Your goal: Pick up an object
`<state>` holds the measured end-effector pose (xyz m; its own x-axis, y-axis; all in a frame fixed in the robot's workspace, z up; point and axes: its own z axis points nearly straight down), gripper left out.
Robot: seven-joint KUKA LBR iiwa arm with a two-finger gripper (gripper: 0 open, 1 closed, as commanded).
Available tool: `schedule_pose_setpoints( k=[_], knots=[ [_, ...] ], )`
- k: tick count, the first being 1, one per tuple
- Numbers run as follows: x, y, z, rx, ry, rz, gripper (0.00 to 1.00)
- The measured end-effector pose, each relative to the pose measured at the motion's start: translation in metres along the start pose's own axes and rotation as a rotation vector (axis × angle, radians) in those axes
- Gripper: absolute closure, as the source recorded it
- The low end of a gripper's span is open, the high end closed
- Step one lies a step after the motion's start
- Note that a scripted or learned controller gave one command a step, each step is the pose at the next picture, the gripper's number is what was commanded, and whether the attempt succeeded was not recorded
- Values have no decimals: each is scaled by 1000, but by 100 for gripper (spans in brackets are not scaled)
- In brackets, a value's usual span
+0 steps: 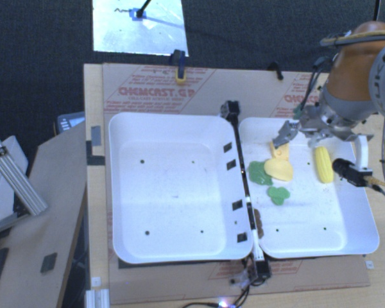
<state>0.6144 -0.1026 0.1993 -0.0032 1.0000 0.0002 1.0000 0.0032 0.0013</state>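
Camera view, fixed above the desk and looking down at a slant: the gripper is seen low over the back part of the right bin, reached in from the right on a grey arm with an orange band. Whether the jaws are open or closed cannot be told — they are small and partly merged with the parts behind them — and nothing can be made out between them.

Just below the gripper tip a pale yellow toy is found on the bin floor; whether it is touched by the gripper cannot be told. A green toy lies against the yellow one's left side, close to the wall between the bins. A smaller green piece lies a little nearer the front, apart from both. To the right, under the arm's wrist, a yellow corn cob lies lengthwise, well apart from the yellow toy. A black cable end hangs just beside the cob.

The left bin is set beside the right one, the two being joined along the middle by black clips. Both bins are carried on a brown board with red lettering. Behind the board — on the dark floor — a shiny square plate is laid.
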Motion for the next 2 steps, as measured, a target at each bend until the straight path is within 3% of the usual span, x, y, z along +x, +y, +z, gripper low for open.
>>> schedule_pose_setpoints(
  k=[1, 2],
  knots=[
    [21, 3, 91, 6, 1, -3, 0],
    [19, 5, 75, -3, -1, -1, 100]
  ],
)
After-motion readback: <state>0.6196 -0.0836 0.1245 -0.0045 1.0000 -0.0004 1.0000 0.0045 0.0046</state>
